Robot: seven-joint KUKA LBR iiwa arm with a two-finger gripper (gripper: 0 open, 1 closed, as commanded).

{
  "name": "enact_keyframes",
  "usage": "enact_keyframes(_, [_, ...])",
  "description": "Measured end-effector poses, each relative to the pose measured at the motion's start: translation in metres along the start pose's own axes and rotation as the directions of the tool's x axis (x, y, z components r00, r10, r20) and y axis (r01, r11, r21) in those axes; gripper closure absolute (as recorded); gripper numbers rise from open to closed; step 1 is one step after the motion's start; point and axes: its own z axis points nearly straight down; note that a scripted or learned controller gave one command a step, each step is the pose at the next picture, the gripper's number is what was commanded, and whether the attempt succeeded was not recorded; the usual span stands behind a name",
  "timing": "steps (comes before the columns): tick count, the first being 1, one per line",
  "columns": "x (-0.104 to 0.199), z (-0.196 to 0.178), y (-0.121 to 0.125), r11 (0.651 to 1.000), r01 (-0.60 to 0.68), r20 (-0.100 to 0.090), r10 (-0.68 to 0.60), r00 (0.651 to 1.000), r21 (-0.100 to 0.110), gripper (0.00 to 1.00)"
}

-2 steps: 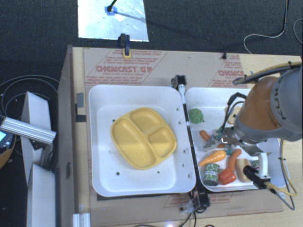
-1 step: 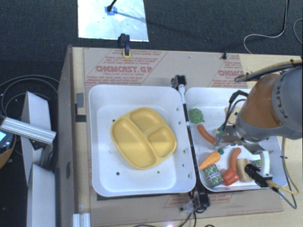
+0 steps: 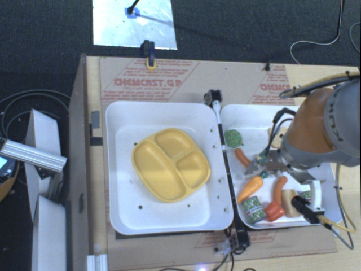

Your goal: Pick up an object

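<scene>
The right bin [image 3: 254,113] holds several toy foods. A green broccoli [image 3: 233,137] lies at its left wall, with a red-orange sausage [image 3: 242,157] just below it. Further forward are an orange carrot [image 3: 251,188], a green-labelled can [image 3: 255,208], a red pepper [image 3: 274,211], an orange hot dog [image 3: 280,188] and a tan bread piece [image 3: 291,202]. My gripper [image 3: 262,164] hangs low over the middle of this bin, just right of the sausage and above the carrot. Nothing visibly sits in its grasp.
A yellow divided plate [image 3: 171,164] lies in the left bin [image 3: 130,208]. A ridge [image 3: 223,151] separates the two bins. The grey arm with its orange band [image 3: 307,129] covers the right bin's right half. Cables trail at the far right.
</scene>
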Motion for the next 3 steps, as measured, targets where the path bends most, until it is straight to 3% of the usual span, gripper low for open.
enact_keyframes(1, [0.02, 0.011, -0.036, 1.0, -0.002, -0.001, 0.002, 1.0, 0.004, 0.0])
enact_keyframes(2, [0.02, 0.0, -0.034, 1.0, -0.001, -0.002, 0.001, 1.0, 0.001, 1.0])
enact_keyframes(3, [0.066, -0.112, -0.034, 1.0, 0.001, -0.001, -0.001, 1.0, 0.001, 1.0])
